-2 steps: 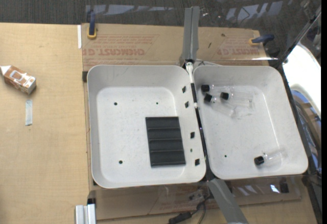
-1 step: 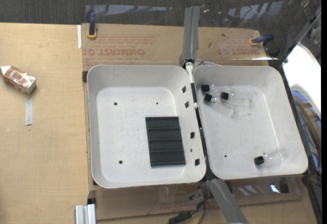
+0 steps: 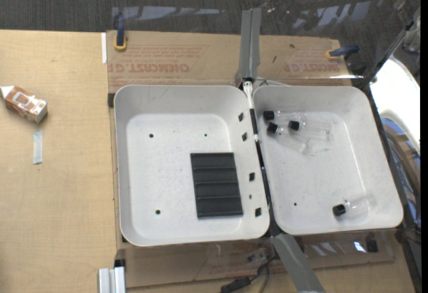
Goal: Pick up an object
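Jaws first: how they stand, I cannot tell from this angle, so no call on wide or narrow. That puts us at the very start, with nothing lifted, a target to be chosen and the approach not yet begun. Sweeping from the left: out on the bare wooden bench (image 3: 60, 218), at nine o'clock from the bins, lies a small orange-and-white carton (image 3: 25, 104), with a thin pale strip (image 3: 37, 148) just below it. Behind the bins runs printed brown cardboard (image 3: 157, 57), matte and flat. Now the left bin (image 3: 120, 171), smooth white plastic with rounded corners, and at its six o'clock a black ribbed slab (image 3: 216, 184), rectangular, lying flat, well apart from the walls. Over the centre seam into the right bin (image 3: 384, 151): up at eleven o'clock a cluster of clear vials (image 3: 281, 122) with black caps, lying close together, glassy and hard to read against the white. Down at five o'clock a lone vial (image 3: 351, 207) rests near the rim. My judgement: the slab offers the plainest target, though it lies low; the gripper would need to come down square over its narrow width. The vials look round and likely to roll.
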You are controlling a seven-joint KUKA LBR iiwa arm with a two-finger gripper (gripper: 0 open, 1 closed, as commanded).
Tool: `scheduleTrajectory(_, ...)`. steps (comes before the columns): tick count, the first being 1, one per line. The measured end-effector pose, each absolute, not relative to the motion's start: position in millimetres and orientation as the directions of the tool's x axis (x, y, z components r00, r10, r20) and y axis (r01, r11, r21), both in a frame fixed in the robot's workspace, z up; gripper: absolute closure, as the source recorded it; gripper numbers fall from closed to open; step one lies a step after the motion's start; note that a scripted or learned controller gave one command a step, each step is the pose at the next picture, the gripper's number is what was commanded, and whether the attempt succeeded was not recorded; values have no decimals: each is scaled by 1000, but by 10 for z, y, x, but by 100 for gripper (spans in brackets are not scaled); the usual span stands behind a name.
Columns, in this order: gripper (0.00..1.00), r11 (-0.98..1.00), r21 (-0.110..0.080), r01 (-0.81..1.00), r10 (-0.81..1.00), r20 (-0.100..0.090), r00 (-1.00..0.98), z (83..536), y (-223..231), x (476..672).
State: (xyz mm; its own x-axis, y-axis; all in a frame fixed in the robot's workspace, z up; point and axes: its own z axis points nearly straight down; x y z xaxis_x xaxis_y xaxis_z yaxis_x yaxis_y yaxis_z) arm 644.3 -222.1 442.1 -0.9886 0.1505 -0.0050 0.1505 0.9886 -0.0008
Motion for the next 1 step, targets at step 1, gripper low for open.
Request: scheduleTrajectory(1, 100, 999, -1, 37, 37, -6, -999, 4428, -2213, 6543)
